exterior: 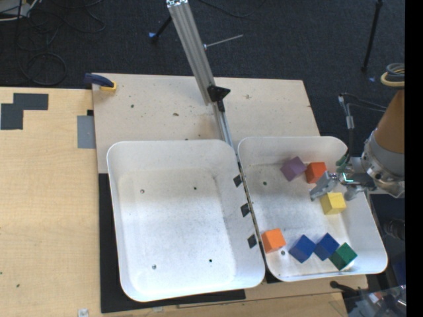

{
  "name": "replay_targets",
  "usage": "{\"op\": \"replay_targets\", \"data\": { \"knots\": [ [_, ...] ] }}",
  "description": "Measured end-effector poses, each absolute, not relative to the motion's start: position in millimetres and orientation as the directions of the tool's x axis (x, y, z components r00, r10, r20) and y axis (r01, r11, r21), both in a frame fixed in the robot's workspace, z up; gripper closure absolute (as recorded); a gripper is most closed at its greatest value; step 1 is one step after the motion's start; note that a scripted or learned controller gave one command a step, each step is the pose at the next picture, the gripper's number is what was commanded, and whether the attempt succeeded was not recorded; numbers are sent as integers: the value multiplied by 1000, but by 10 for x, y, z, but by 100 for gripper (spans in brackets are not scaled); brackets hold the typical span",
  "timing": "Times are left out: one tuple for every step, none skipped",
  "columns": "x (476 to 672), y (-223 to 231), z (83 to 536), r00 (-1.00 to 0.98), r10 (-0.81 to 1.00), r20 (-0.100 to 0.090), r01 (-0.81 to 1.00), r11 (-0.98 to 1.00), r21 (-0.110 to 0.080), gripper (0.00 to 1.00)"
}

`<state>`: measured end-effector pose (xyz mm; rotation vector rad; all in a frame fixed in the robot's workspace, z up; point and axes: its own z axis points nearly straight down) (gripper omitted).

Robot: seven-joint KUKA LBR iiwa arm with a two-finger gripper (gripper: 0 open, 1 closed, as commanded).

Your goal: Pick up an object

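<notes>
The right bin point(370, 243) holds several cubes. A purple cube point(293, 168) and a red-orange cube point(316, 172) sit near its far side. A yellow cube point(333, 203) lies just right of centre. Along the near side are an orange cube point(272, 240), two blue cubes point(302, 248) point(326, 245) and a green cube point(344, 255). My gripper point(334, 191) reaches in from the right and hangs just above the yellow cube, close beside the red-orange one. It is open, its fingers spread to either side of the yellow cube's top, and nothing is held.
The left bin point(125, 170) sits alongside, joined by a divider with black clips point(244, 209). A slanted metal bar point(198, 58) rises behind the bins. A wooden board point(39, 197) lies to the left.
</notes>
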<state>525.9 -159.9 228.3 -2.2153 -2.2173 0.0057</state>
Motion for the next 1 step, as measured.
{"op": "replay_targets", "data": {
  "knots": [
    [5266,-1610,2304,2,1000,1,1000,-2,-3,0]
  ]
}}
